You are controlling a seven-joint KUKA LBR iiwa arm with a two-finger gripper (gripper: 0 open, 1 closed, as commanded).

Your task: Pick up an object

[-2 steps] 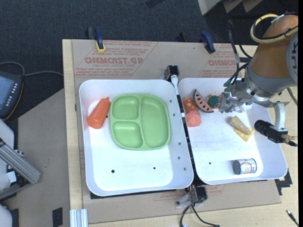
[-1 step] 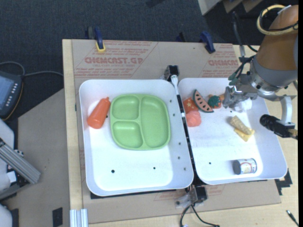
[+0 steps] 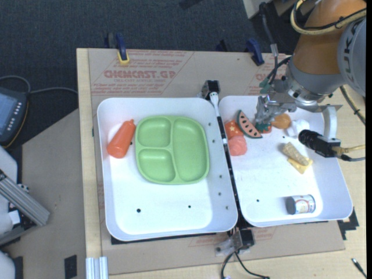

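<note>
Two shallow white bins sit side by side on the bench (image 3: 87,127); the left bin (image 3: 113,185) holds a green divided plate (image 3: 172,149) with an orange carrot-like toy (image 3: 121,139) just beside its left edge, well apart from the arm. Small pieces lie scattered across the right bin (image 3: 273,202), apart enough, I judge, that one can be taken without disturbing the rest. A watermelon slice (image 3: 251,127) lies in that bin's far left part; a reddish toy piece (image 3: 236,143) sits just beside it against the dividing wall; an orange lump (image 3: 282,121) is to its right; a pale yellow wedge (image 3: 297,157) lies nearer; a small can (image 3: 300,204) rests on its side by the near edge. The end effector (image 3: 264,118) hangs low over the far part of the right bin, pointing down just beside the slice's right end; that placement suggests the slice is the piece aimed at, though the orange lump is also close. Whether the end effector is open or closed I cannot tell; I see nothing lifted in it.
</note>
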